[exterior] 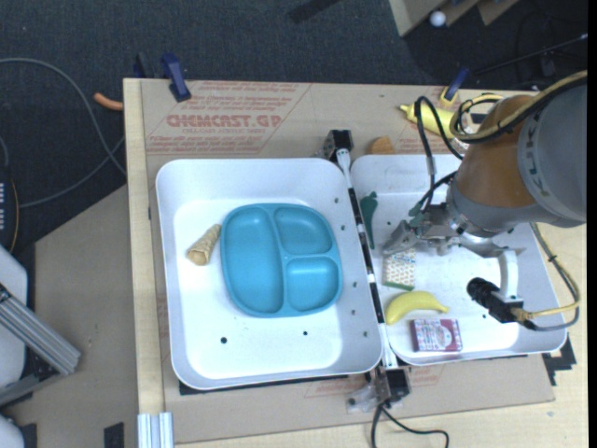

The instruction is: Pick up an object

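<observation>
A dark carpeted floor (pixel 233 26) surrounds a brown board bench (pixel 224 119) printed with red lettering. The grey arm (pixel 550 157), with its orange band (pixel 494 171), reaches in over the right bin (pixel 546 343). The left bin (pixel 187 343) holds a blue divided plate (pixel 280 258) and, just beside it on the left, a tan cone (pixel 203 245). The gripper (pixel 415 236) hangs low in the right bin, above a white mesh piece (pixel 400 269); whether its jaws are spread or pressed together I cannot tell. Near the front wall lie a banana (pixel 415 304) and, just beside it, a small red box (pixel 436 334). A green thing (pixel 369 215) lies at the bin's left wall.
</observation>
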`<state>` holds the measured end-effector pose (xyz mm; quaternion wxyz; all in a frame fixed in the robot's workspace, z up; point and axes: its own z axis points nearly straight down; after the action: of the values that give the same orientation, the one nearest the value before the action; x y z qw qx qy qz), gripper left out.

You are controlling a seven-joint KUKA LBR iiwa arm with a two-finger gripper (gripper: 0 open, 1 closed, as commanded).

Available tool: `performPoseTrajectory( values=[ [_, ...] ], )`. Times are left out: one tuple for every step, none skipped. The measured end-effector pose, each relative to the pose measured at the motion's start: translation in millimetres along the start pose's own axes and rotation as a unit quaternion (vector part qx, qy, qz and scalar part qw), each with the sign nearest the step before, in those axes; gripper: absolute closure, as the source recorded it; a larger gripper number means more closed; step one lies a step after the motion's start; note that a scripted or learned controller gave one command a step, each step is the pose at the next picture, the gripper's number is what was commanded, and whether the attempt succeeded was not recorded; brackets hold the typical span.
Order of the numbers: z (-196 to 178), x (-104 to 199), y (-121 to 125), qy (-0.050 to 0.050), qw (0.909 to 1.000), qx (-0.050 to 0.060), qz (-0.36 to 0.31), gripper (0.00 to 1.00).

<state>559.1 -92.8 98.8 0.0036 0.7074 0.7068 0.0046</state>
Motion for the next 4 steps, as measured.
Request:
performPoseTrajectory(
  values=[
    [9.7, 0.8, -44.8, -0.001, 1.0, 0.0, 0.0, 0.0],
    [10.9, -6.9, -10.5, 0.0, 1.0, 0.003, 0.0, 0.0],
    [0.0, -7.1, -8.9, -0.002, 1.0, 0.0, 0.0, 1.0],
    [0.2, -7.3, -9.1, -0.002, 1.0, 0.0, 0.0, 0.0]
  ],
)
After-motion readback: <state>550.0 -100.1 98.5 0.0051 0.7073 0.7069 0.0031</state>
